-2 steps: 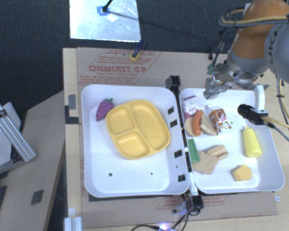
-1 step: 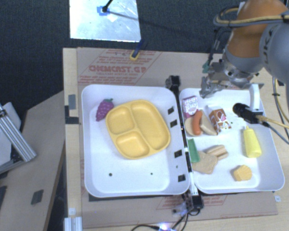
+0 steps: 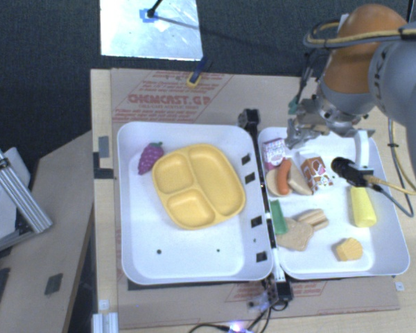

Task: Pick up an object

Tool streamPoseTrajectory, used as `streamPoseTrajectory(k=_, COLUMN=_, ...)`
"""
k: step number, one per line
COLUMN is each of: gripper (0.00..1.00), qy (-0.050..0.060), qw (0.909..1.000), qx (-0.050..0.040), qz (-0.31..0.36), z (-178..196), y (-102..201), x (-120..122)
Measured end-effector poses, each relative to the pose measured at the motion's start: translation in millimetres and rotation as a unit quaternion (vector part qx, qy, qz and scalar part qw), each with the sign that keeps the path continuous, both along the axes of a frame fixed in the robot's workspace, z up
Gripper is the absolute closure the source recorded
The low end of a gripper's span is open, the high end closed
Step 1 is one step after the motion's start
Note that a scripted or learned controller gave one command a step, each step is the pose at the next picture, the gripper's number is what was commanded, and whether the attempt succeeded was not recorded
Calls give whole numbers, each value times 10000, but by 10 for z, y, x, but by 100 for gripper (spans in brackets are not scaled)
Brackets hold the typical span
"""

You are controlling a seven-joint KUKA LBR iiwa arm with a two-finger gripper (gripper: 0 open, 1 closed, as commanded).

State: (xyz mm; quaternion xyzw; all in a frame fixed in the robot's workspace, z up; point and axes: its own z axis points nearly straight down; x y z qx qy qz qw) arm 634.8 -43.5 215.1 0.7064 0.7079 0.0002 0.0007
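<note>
Lying in the far left corner of the right bin (image 3: 394, 254), a pink packet (image 3: 274, 151) sits just beside the gripper (image 3: 297, 138); whether this one is open or clenched, I cannot tell. A sausage (image 3: 284, 177), a carton (image 3: 315, 173) and a yellow block (image 3: 362, 207) lie nearby. The left bin (image 3: 144, 250) holds a yellow divided plate (image 3: 195, 184) and purple grapes (image 3: 150, 157).

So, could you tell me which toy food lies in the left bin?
The purple grape bunch. It sits in the left bin beside the yellow divided plate, while every other toy food lies in the right bin.
</note>
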Motion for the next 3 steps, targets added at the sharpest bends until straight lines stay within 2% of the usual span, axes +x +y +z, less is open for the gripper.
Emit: streamPoseTrajectory(k=3, gripper=100, qy=-6, qw=10000, qx=1, qz=-4, z=3, y=-43, x=33)
